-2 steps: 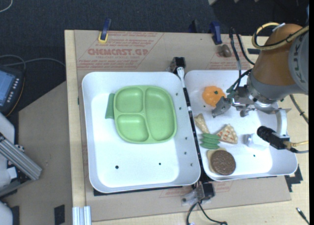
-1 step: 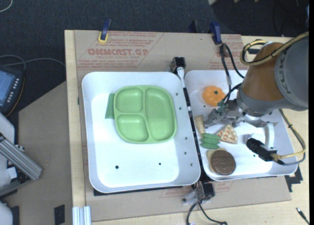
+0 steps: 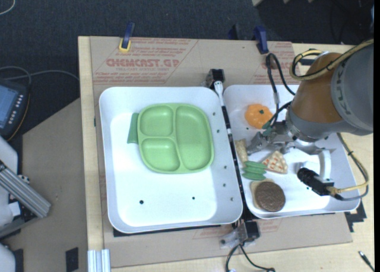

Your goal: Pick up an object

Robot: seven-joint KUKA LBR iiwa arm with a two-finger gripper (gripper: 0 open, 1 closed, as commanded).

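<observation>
The pick looked barely begun: every item in the right bin point(image 3: 350, 206) lay on the bin floor, and nothing could be seen lifted.

Nearest the camera in that bin sat a brown round cookie point(image 3: 269, 196). Just beyond it lay a green bean-like piece point(image 3: 255, 170) and a pizza slice toy point(image 3: 275, 163), close together. A pale beige piece point(image 3: 240, 149) rested against the bin's left wall. The pincer point(image 3: 265, 139) hung low over the middle of the bin, just above the pizza slice toy; whether it was spread or pressed together could not be told, and nothing was visibly pinched in it. Farther back sat an orange fruit toy point(image 3: 257, 115).

The left bin point(image 3: 119, 193) held a green divided plate point(image 3: 176, 137), its three compartments bare.

Remaining, by this judgement: closing on one item and raising it off the bin on the counter point(image 3: 95, 69).
</observation>
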